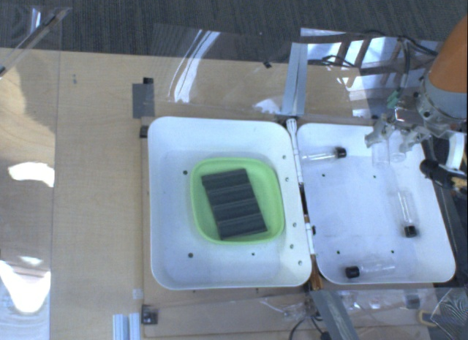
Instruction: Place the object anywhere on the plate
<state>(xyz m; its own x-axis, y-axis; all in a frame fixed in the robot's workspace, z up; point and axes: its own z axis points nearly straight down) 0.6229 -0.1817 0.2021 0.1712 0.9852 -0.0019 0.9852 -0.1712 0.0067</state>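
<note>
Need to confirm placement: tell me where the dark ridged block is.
The dark ridged block lies on the green plate in the left bin of the camera view, well apart from the clear vials in the right bin.

Green plate (pixel 272 201), dark grey ridged block (pixel 232 204)

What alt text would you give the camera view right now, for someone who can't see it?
A dark ridged block lies on a green plate in the left white bin. The right white bin holds three clear vials with black caps. The arm's gripper is above that bin's far right corner.
</note>
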